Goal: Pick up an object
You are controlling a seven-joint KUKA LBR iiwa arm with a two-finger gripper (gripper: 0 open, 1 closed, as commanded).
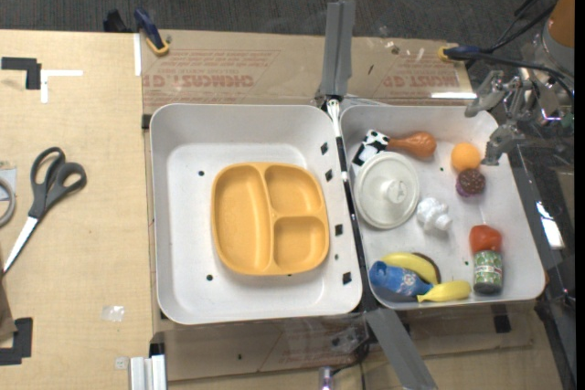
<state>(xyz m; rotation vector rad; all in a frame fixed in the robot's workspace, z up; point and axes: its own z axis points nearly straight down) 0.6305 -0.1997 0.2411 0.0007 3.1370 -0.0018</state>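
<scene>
The right bin point(530, 288) holds several small objects. Among them are a brown drumstick point(416, 143), a black-and-white cow toy point(370, 144), an orange ball point(466, 156), a dark purple ball point(471, 183) and a white round lid point(388, 190). There is also a small white figure point(433, 215), a green bottle with a red cap point(487, 258), a blue bowl with a banana point(402, 274) and a yellow toy point(445, 291). My gripper point(494, 122) hangs over the bin's far right corner, just right of the orange ball, open with nothing between its fingers.
The left bin point(174, 224) holds a yellow divided plate point(271, 218). A grey divider bar point(337, 50) runs back from between the bins. Scissors point(41, 187) lie on the wooden bench at the left. Cables hang at the upper right.
</scene>
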